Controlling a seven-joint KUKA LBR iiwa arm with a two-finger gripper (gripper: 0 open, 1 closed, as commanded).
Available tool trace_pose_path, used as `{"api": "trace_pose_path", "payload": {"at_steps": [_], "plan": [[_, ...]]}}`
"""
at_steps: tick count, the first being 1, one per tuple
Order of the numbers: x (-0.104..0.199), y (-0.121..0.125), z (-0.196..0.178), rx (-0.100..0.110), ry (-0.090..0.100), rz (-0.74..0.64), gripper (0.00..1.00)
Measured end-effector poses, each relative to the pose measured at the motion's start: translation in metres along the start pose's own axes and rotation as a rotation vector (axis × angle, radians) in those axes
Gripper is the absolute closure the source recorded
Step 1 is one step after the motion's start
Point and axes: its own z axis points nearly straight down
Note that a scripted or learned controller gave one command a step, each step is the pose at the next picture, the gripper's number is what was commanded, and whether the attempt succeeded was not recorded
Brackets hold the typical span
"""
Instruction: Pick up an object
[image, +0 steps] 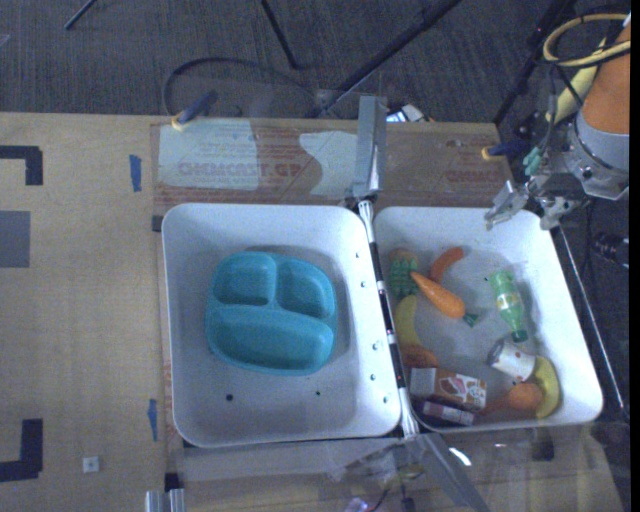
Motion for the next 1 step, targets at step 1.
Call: {"api": "trace_pose_path", "payload": {"at_steps": [1], "plan": [[0.0266,-0.0671,0.1082,0.000,0.000,-0.125,0.00]]}}
